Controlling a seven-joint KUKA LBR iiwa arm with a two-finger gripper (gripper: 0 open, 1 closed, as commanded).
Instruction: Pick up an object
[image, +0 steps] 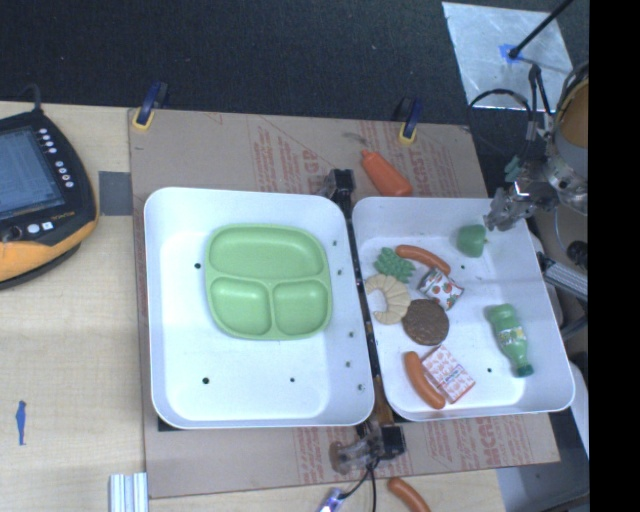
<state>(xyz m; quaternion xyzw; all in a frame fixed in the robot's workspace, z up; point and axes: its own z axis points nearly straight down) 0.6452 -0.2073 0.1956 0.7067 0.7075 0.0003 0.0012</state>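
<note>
Tool (508, 210) hovering at the far right corner of the right bin (560, 400), over its rim, carrying nothing visible; too small and blurred to judge anything about its grip. Just beside it, toward the bin's middle, a small green round piece (471, 239), lying free on the bin floor and looking like the nearest candidate. Further in: a sausage (424, 257), a leafy green toy (393, 265), a pale ring-shaped biscuit (386, 297), a red-and-white packet (441, 290), a brown round patty (426, 322), a green bottle (509, 338) near the right edge, another sausage (422, 380) and a second packet (447, 374) toward the near edge. Left bin (175, 400) holding a green divided tray (268, 279). Beyond the bins on the worktop (60, 380), an orange carrot-like toy (385, 174). Judged progress: nothing lifted yet, so approach at most; descent, closing on a piece and lift all remaining.
</note>
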